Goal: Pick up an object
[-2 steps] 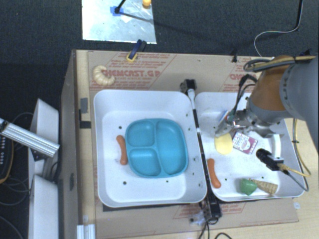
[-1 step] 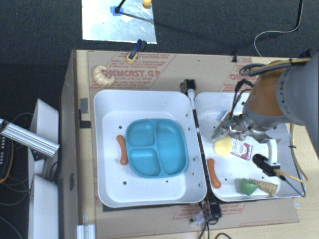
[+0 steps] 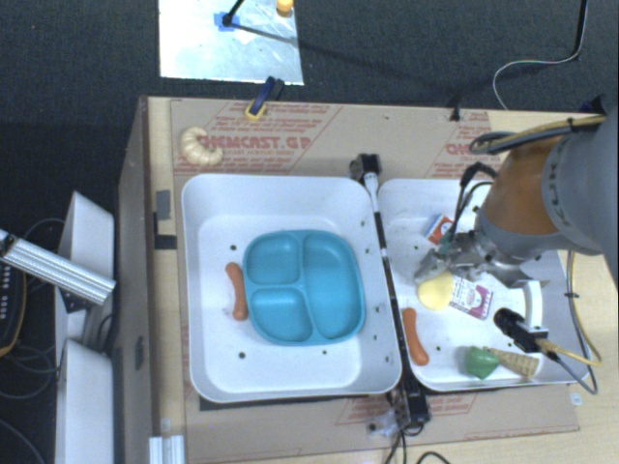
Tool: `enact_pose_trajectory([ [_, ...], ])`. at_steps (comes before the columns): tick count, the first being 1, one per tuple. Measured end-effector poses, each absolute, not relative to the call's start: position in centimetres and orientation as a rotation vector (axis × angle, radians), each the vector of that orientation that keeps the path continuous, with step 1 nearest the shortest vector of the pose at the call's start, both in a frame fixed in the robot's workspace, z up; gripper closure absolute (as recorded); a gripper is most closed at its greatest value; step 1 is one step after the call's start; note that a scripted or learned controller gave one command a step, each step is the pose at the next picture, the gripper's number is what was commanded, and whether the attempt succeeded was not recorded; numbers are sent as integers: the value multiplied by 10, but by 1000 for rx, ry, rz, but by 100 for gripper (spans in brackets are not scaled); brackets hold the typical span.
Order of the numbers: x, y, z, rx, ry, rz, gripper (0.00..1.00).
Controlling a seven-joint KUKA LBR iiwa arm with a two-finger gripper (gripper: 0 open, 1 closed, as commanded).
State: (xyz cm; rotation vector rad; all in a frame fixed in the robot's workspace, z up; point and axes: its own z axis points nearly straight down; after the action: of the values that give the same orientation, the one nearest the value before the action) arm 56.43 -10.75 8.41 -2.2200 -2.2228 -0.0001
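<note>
A: Two bins. Arm's low in the right bin, gripper just above the yellow lemon-like object. Can't tell how wide the claw is or whether it has anything.

B: Best way to do the pick?

A: My read: centre on the yellow piece and drop straight. The small printed carton touches its right side, so a finger could snag it. Orange sausage lies just below-left of the yellow one, green piece further below-right.

B: Any text?

A: Red print on the cardboard above, roughly "CHEMCAST GP". Carton's print is too small.
</note>
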Motion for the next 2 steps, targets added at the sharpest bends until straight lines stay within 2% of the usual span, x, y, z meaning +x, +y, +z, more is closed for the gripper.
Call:
enact_pose_trajectory([
  [1, 540, -90, 84, -2220, -2223, -1, 0],
  [2, 590, -118, 85, -2220, -2227, -2, 0],
])
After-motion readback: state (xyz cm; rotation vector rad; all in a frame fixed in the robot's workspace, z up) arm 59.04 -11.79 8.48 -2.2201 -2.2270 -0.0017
